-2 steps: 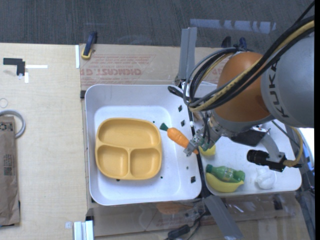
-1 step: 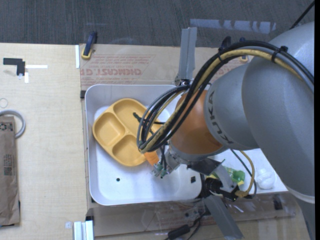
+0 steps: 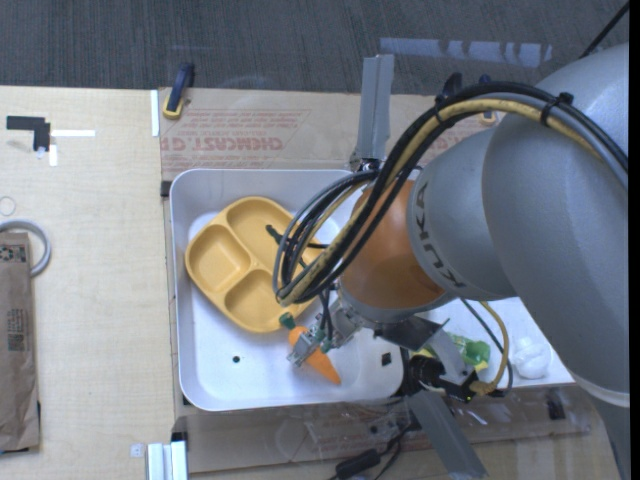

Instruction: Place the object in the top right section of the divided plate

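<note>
The toy carrot (image 3: 318,361) is lying on the bin (image 3: 200,368) floor just below the yellow divided plate (image 3: 240,263), its long axis running diagonally, green end toward the plate. The gripper (image 3: 322,336) is sitting right at that green end; whether it is gripping, I cannot tell. The plate's sections are lying bare.

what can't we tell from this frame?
- Gripper fingers: too small and tangled with the carrot to judge a grasp.
- Yellow divided plate: its right part is hidden behind the cables and orange band.
- Right bin: mostly covered by the arm; green item and white item unidentifiable.
</note>
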Available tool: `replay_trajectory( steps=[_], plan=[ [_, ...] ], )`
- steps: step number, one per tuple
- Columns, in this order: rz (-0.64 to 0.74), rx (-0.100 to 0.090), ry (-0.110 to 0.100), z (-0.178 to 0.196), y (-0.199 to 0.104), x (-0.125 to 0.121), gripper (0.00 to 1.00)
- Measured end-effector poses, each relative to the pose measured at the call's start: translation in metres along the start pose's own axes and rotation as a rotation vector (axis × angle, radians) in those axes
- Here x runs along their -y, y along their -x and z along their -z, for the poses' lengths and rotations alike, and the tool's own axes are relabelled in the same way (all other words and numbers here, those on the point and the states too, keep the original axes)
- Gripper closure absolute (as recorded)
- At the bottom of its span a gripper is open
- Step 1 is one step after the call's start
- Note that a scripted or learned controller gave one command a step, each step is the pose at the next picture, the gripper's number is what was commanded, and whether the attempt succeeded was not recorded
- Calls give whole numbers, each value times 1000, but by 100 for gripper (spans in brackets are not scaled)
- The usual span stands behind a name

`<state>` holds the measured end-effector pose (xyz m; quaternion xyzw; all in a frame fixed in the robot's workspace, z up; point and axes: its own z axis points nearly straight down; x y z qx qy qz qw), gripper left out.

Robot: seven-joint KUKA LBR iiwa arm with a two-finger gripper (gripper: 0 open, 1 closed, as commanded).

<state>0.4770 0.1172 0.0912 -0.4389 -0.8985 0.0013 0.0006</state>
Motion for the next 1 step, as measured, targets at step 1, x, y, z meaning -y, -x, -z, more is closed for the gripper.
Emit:
replay_trajectory(
  steps=[1],
  plan=[
    [485, 2, 3, 89, -14, -50, 0]
  ],
)
